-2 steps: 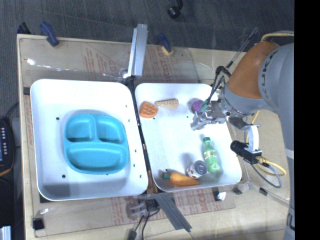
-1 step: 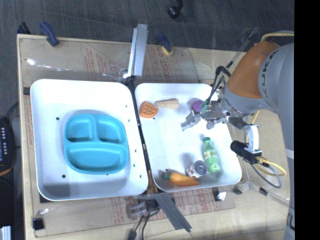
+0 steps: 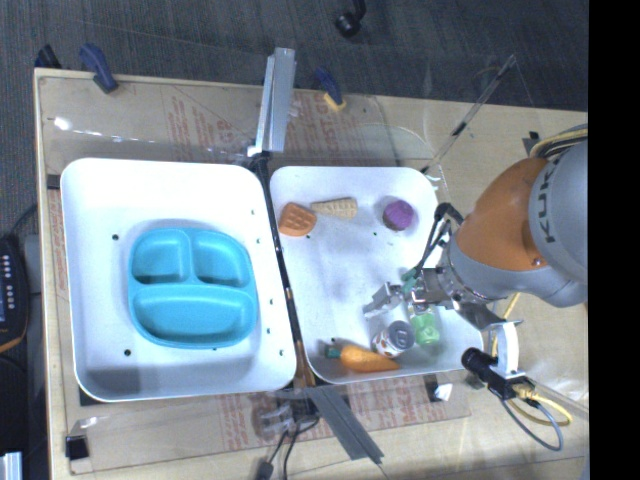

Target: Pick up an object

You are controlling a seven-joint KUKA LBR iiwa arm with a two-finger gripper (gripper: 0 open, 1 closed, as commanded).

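Nearest the camera, along the front wall of the right bin (image 3: pixel 300 268), lies a carrot (image 3: pixel 365 359), orange with a dark green stub at its left end. It looks like a light, rigid toy, smooth and liable to slip; a hold across its thick middle would probably be safest.

Going left to right across the counter (image 3: pixel 150 118): the left bin (image 3: pixel 90 268) holds one blue divided tray (image 3: pixel 192 286) and nothing else. In the right bin, toward its back edge, sit one orange rounded piece (image 3: pixel 296 220), one tan cone-like piece (image 3: pixel 335 207) just beside it, and one purple round piece (image 3: pixel 399 214) near the back right corner. All three look small, hard and light, and the round one would likely roll if nudged.

Toward the front right corner the gripper (image 3: pixel 405 303) sits low among the clutter. Just below it are one small can-like object (image 3: pixel 396 338) and one green piece (image 3: pixel 426 329), touching or nearly so. Whether the gripper has hold of anything, or how wide it stands, I cannot tell. That makes two bins, one tray and six small objects.
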